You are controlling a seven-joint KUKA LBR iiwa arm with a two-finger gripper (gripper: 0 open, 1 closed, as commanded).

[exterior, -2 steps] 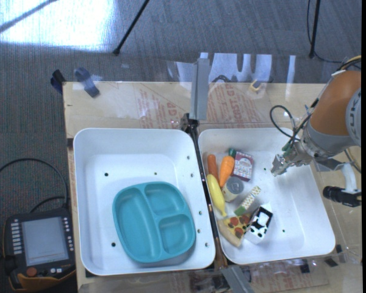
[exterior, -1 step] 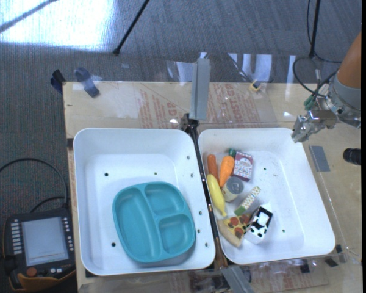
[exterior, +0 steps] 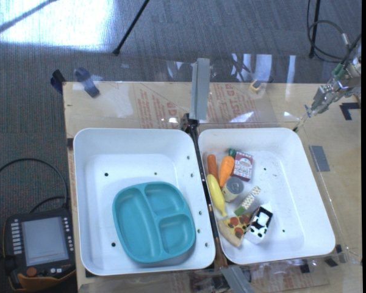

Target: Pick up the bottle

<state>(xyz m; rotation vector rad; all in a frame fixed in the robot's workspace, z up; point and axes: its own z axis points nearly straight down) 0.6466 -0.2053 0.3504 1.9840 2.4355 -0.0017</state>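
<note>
The right bin [exterior: 305, 182] holds a cluster of toy items along its left side. Among them a small pale bottle-like piece with a green end [exterior: 248, 200] lies tilted between a grey round can [exterior: 233, 188] and a black-and-white cow-patterned carton [exterior: 260, 223]. My gripper [exterior: 317, 102] hangs at the view's upper right, above the bare bench beyond the right bin's far right corner. It is well apart from the toys and holds nothing that I can see.
Two orange carrots [exterior: 222, 168], a yellow banana [exterior: 216, 194], a red box [exterior: 243, 165] and a pizza slice [exterior: 233, 227] crowd the bottle. The left bin [exterior: 91, 163] holds a teal divided plate [exterior: 154, 221]. A grey post [exterior: 200, 93] stands behind the bins.
</note>
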